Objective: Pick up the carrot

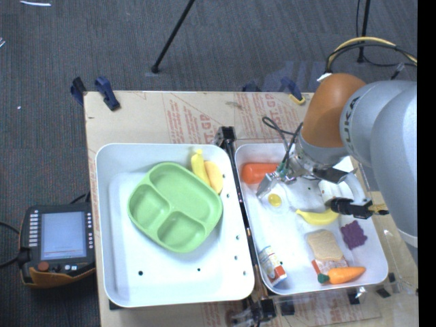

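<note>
The carrot [344,274], orange with a green top, lies in the front right corner of the right bin [378,251], just in front of a slice of bread [324,245]. My gripper [271,181] hangs low over the back left part of that bin, far from the carrot. It sits beside an orange-red object [256,172] and just above a fried egg toy [275,199]. Nothing shows held in it.
The right bin also holds a banana [317,216], purple grapes [353,234] and a small bottle [272,264] near the front left. In the left bin [116,251] are a green divided plate [176,206] and two yellow pieces [206,171]. A teach pendant [60,240] lies off the bench's left.
</note>
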